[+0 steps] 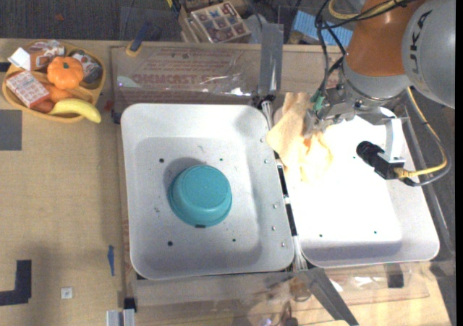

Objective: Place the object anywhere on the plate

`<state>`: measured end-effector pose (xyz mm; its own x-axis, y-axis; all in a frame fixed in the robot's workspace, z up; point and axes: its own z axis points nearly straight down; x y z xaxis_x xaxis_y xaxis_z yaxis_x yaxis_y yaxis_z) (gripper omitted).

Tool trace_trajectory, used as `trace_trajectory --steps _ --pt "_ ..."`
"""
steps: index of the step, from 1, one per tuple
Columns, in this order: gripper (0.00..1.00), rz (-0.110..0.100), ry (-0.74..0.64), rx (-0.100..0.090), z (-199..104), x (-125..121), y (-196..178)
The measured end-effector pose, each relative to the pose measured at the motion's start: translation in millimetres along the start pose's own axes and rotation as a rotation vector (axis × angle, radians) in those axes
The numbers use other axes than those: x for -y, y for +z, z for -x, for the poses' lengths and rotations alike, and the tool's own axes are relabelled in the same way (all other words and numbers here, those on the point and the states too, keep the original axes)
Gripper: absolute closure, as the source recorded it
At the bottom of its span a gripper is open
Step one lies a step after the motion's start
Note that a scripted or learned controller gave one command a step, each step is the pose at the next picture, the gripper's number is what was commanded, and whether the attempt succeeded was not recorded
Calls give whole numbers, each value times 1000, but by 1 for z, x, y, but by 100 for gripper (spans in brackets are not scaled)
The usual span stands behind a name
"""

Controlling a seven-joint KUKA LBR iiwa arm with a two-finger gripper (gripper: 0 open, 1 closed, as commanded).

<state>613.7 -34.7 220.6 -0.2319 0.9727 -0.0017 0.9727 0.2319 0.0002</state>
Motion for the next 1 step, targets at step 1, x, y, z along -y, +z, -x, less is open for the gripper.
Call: trace_trajectory --steps 1 --pt "100 2 -2 1 0 -1 -4"
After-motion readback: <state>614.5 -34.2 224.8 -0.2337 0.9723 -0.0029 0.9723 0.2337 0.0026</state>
